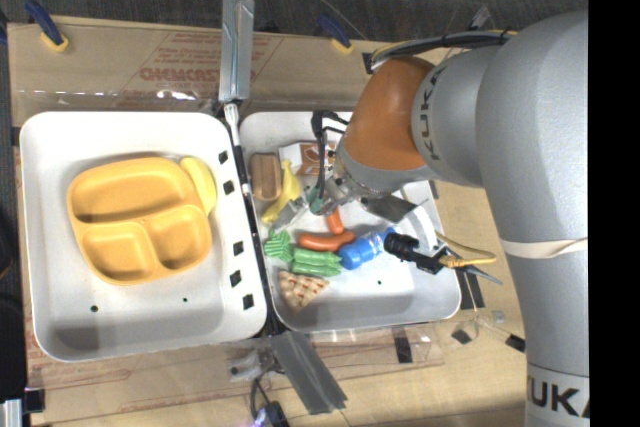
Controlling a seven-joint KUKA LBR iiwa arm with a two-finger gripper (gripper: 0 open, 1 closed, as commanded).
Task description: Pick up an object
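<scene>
The right shallow white bin (440, 300) holds a loose heap of small toy foods. A red-orange plastic sausage (325, 240) lies flat near the middle, and just below it a green ridged pea-pod piece (315, 263) lies crosswise. Beside that, to the right, a blue bottle-shaped toy (362, 250) lies on its side, tilted. A tan waffle-patterned wedge (300, 288) rests near the bin's front wall. A brown bread-like slab (265, 175) and a yellow banana-like piece (290, 183) sit close to the left wall.
</scene>
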